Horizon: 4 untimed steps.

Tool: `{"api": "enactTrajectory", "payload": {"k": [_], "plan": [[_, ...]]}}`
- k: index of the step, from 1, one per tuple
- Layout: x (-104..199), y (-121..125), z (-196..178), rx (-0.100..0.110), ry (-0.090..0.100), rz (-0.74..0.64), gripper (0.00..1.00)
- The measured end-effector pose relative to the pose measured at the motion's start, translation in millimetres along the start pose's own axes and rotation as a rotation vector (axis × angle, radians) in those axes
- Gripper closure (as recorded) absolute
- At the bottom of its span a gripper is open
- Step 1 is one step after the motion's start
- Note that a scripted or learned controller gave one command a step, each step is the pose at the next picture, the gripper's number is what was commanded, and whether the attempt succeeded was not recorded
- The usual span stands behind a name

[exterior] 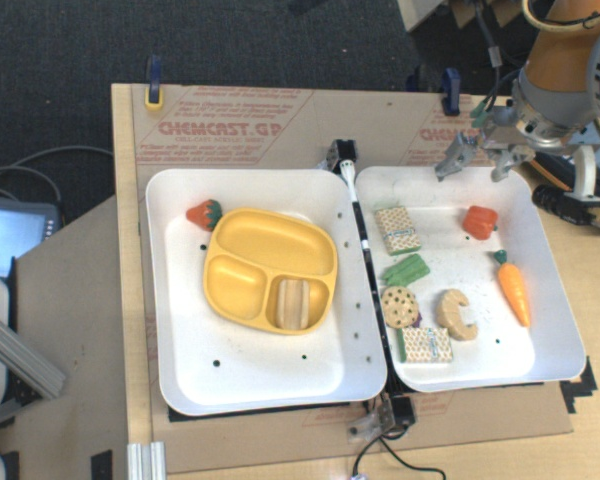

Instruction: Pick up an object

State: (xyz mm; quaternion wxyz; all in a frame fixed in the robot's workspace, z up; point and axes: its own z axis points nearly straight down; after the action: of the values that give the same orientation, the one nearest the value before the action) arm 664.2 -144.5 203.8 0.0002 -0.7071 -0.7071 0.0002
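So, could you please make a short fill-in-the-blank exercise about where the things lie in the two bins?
1. The yellow plate with compartments lies in the ____ bin.
2. The carrot lies in the ____ bin.
3. The strawberry lies beside the plate, at its upper ____ corner.
4. The end effector hangs over the far edge of the ____ bin, with no thing between its fingers.

Missing words: left; right; left; right

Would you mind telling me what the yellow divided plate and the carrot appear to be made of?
The yellow divided plate looks like moulded plastic: uniform colour, rounded compartment walls, a soft sheen. The carrot seems a plastic toy, judging by its smooth, evenly orange body and green stub; rubber cannot be ruled out.
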Motion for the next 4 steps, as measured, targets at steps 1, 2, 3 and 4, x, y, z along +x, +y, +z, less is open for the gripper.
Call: {"api": "enactTrajectory", "payload": {"k": [1,2,3,4], "plan": [[-31,-22,102,-0.011,-0.003,-0.003,0.0],[-64,-65,120,0.004,0.002,0.003,0.0],[-63,-62,108,-0.002,0.0,0.001,1.0],[-63,-62,109,-0.001,0.0,0.0,0.0]]}}
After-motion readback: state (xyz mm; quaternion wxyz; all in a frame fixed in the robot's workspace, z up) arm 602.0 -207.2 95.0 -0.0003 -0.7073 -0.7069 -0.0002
